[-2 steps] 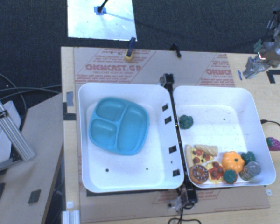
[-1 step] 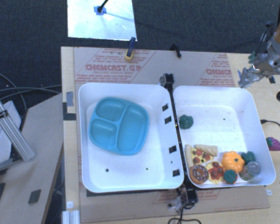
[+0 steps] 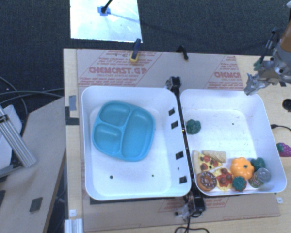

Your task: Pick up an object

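End effector (image 3: 252, 85) sits above right bin (image 3: 233, 118) far-right corner; spread or pressed together, can't tell. Likely pick: orange pumpkin toy (image 3: 242, 168) near bin's front-right corner w/ other toy food. Prob. light, stiff, smooth; grip across its round sides.

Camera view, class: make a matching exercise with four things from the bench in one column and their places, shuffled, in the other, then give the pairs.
1. blue divided plate
2. orange toy pumpkin
3. purple toy grapes
4. gripper

A. on the bench outside the bins
B. left bin
C. above the right bin's far corner
D. right bin, near corner

Pairs: 1-B, 2-D, 3-A, 4-C
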Controlling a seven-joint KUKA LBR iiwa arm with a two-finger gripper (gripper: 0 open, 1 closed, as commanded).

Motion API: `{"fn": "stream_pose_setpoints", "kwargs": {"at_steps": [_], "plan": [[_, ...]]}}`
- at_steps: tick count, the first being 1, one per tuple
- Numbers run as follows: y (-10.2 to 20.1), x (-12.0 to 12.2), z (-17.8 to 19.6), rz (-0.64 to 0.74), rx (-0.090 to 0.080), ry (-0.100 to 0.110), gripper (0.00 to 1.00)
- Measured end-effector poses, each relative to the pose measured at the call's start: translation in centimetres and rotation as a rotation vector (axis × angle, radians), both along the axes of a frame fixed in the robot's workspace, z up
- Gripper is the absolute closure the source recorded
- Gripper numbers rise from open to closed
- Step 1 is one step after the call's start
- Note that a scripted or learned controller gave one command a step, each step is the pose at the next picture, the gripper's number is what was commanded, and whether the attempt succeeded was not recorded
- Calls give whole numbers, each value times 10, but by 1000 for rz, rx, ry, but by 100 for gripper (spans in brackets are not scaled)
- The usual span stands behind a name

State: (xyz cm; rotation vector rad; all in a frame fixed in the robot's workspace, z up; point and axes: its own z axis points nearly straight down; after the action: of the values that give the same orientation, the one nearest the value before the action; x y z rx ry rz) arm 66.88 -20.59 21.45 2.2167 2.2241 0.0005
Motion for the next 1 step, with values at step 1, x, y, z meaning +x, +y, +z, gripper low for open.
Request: {"fn": "stream_pose_setpoints", "kwargs": {"at_steps": [1], "plan": [[0, 0, -15, 1, 0, -1, 100]]}}
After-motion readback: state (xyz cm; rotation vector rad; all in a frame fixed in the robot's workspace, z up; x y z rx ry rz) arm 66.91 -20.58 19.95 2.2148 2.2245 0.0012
